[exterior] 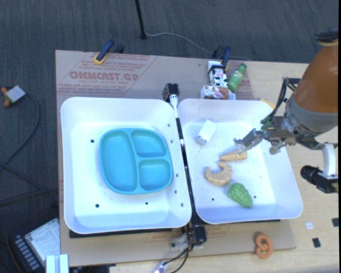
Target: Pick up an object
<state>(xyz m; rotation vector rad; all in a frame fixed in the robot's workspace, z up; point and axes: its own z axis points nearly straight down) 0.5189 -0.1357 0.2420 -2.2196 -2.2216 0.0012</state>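
Note:
My gripper (245,141) reaches in from the right over the right bin (284,206), its tip pointing left. Just below the tip lies a small tan pastry-like piece (234,157); whether they touch I cannot tell. A tan croissant-shaped toy (218,176) lies lower in the bin's middle. Near the front of the bin rests a bumpy green toy (240,195). A small white block (205,132) sits at the back left of this bin. The arm's orange band (324,78) and grey wrist hang over the bin's right rim.
The left bin (74,209) holds a blue divided plate (137,160). Behind the bins stand a green bottle (236,77) and a small carton (217,84). An orange ring (263,244) lies on the bench in front. Clamps and cables edge the board.

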